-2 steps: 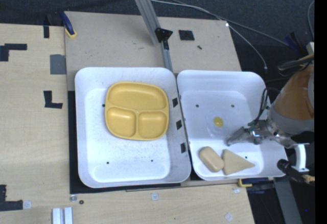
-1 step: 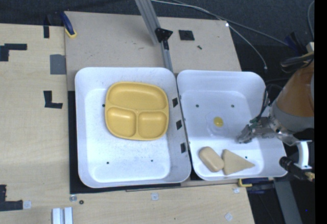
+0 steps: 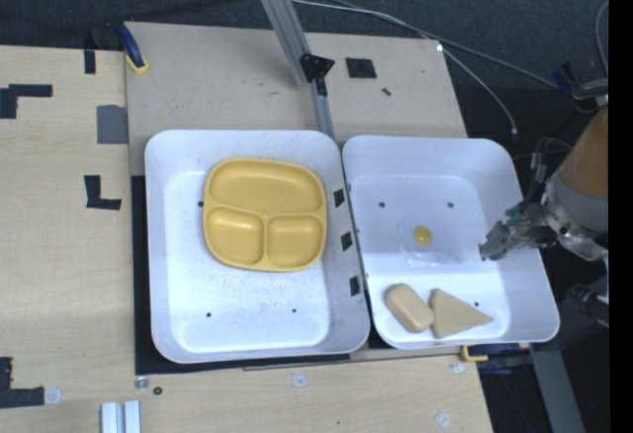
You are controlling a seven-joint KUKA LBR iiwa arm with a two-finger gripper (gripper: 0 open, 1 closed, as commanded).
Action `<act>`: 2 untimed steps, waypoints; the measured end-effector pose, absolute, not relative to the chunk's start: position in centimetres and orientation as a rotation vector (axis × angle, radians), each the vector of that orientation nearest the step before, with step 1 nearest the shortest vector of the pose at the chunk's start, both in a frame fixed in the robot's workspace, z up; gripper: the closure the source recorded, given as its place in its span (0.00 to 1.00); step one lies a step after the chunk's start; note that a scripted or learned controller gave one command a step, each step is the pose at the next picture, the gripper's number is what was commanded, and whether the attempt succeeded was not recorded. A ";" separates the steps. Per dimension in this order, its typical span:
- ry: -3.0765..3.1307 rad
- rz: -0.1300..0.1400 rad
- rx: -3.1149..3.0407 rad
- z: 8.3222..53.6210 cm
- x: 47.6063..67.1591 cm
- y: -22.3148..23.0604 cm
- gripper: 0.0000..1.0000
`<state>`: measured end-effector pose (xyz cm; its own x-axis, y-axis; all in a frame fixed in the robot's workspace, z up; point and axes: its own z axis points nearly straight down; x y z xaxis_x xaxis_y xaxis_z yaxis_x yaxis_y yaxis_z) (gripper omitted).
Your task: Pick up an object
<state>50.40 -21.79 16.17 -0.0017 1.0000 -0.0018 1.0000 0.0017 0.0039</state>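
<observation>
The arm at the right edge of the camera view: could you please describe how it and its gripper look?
The arm shows a rounded orange section above a pale grey wrist ring. Below that, the gripper is a dark, compact assembly of grey-black metal with thin cables running beside it.

The arm (image 3: 586,186) shows an orange-tan rounded band over a pale grey wrist ring, dark cables looping beside it. Its gripper (image 3: 497,241) is dark grey metal (detail too blurred to read).

arm (image 3: 593,174): cut by right edge | jaws: too small to tell | yellow item (image 3: 422,236): unidentifiable
</observation>
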 end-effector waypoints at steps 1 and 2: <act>2.220 0.002 2.217 21.2 51.4 -22.2 1.00; 2.220 0.002 2.216 26.5 51.5 -22.2 1.00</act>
<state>51.52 -22.24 26.55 -0.0020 1.0000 -0.0023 1.0000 0.0020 0.0045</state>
